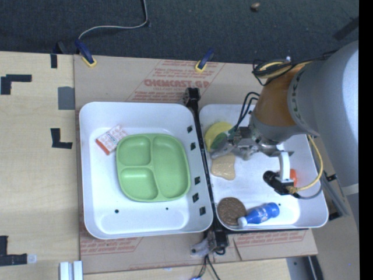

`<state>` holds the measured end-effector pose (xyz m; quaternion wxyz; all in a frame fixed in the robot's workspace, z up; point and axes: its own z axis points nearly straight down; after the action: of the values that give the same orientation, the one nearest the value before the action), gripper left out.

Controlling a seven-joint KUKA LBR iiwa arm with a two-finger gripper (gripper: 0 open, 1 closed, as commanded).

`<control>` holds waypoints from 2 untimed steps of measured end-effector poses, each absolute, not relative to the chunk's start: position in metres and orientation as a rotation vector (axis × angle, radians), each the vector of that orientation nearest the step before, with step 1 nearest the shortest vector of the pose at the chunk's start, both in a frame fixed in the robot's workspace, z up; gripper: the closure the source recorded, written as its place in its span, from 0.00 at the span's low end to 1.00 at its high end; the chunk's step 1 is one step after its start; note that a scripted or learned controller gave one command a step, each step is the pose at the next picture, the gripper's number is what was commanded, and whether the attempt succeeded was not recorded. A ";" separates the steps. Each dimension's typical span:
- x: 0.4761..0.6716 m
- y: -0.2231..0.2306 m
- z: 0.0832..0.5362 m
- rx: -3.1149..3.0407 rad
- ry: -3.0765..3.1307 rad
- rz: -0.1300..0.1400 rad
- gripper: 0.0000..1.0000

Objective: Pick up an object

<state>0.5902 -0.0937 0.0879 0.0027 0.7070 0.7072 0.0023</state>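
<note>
The yellow and green object (217,134) lies in the right bin (303,214), at its upper left corner beside the divider; the gripper (224,146) is right on it at its lower right edge, though whether the gripper is closed or released cannot be told from this slant; just below sits a flat beige piece (223,168); further down, near the bin's front wall, a round brown disc (231,210) touches a blue bottle (259,214) with a white cap, lying on its side; the arm (309,104) comes in from the right, its orange band (278,101) above the wrist; in the left bin (93,156) a green divided plate (153,167) rests flat, a small red and white packet (110,139) at its upper left edge; both bins sit on a cardboard sheet (145,80) on the worktop (29,174).
</note>
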 end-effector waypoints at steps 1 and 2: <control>0.651 -0.098 0.086 2.217 2.220 0.002 0.00; 0.665 -0.098 0.085 2.226 2.226 -0.022 0.00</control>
<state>0.6654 -0.0980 0.0847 -0.0033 0.7071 0.7070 -0.0071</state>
